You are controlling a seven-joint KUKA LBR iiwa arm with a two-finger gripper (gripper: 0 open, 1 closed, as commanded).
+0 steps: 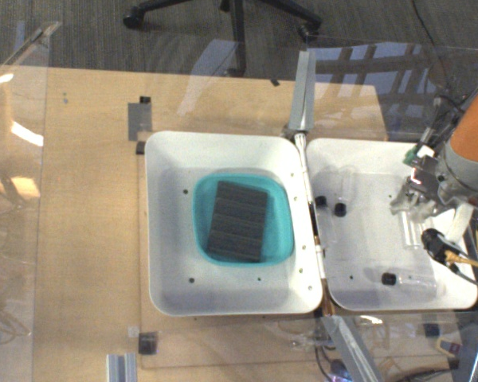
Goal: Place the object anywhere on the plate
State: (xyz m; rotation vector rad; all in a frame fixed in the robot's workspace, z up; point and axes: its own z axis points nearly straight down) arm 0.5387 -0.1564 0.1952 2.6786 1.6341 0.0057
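- The dark ribbed block (238, 220) lies flat on the teal plate (280, 213) in the bin well left of the pincer (414, 201).
- I cannot tell how the pincer stands.
- Block looks light, perhaps spongy; likely best gripped across its narrow sides.

The arm (472, 138) enters from the right edge, with its orange band above the grey wrist. The wrist points down and to the left. The gripper (408, 205) hangs low at the right side, and its metal fingers (401, 203) look pale and blurred.
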